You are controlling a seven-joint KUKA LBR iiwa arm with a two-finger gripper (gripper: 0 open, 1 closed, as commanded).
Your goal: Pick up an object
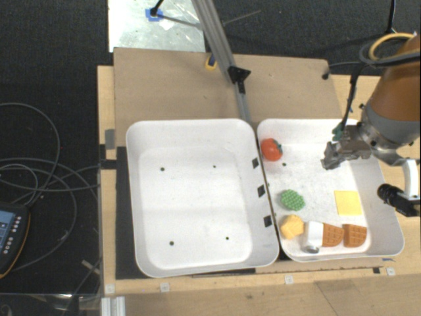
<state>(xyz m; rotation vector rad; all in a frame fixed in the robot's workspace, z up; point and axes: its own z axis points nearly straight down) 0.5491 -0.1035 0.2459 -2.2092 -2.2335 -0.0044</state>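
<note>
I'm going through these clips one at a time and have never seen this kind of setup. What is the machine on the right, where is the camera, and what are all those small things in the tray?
There is one camera, fixed above a bench and looking down at a slant. The grey and orange shape coming in from the right is a robot arm; at its end is a gripper, a two-finger claw for picking things up. It hangs over the right bin, one of two shallow white trays side by side; the left bin is the other. In the right bin lie small toy foods: a red tomato, a green round piece, a yellow square slice, a yellow lump, and two orange waffle pieces by a small white piece. Nothing shows between the claw's fingers.
</note>
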